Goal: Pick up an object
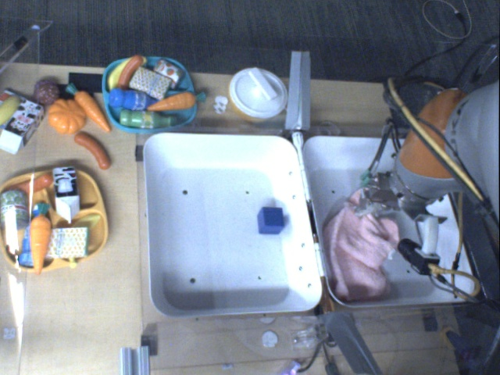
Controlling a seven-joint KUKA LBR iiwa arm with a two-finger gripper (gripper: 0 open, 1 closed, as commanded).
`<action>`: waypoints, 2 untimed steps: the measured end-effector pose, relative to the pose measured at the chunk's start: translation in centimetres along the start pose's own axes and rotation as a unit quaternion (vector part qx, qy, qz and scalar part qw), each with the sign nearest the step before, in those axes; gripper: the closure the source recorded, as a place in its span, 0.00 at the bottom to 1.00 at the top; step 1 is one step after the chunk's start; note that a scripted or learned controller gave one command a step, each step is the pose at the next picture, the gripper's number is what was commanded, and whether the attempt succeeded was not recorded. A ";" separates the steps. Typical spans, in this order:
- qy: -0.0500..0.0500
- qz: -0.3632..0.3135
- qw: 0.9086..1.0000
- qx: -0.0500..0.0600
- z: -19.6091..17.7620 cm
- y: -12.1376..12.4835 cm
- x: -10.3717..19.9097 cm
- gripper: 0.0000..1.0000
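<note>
Pink cloth: a crumpled pink cloth (358,248) lies heaped in the right bin (344,156), against its left wall — the claw (380,198) sits just at the cloth's upper edge, touching or nearly so.
Claw state: cannot tell — the wrist, orange band and cables cover the tip, so whether it is spread, pressed together or pinching cloth is not readable.
Progress: by my reading the pick is not done; the cloth rests on the bin floor, nothing is lifted clear, and the arm (461,143) is low over the bin, so this looks like the reach-or-grasp stage.
Left to do: secure a hold, then raise the thing off the floor.
Other candidate: a small blue cube (271,219) sits alone right of the middle of the left bin (187,233), well apart from the claw.
Hidden: the right bin's far side lies under the arm and black-and-yellow cables (426,143) — anything there is unseen.
Hard to make out: the dark part (414,254) beside the cloth's right edge; I cannot name it.
Worktop: toy food in a blue bowl (125,120) and a yellow tray (98,217) stands left of the bins, uninvolved.
</note>
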State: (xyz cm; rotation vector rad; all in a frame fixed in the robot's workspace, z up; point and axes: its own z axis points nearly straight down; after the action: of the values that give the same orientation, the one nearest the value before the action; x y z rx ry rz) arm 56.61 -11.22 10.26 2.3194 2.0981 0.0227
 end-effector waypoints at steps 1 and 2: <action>0.000 0.000 1.000 0.000 0.0 0.0 0.0 0.00; 0.001 -0.149 0.989 0.008 -8.2 1.2 3.8 0.00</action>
State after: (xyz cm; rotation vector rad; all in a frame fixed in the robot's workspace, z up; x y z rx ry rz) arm 58.00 -7.56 18.52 1.9869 2.4294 0.0042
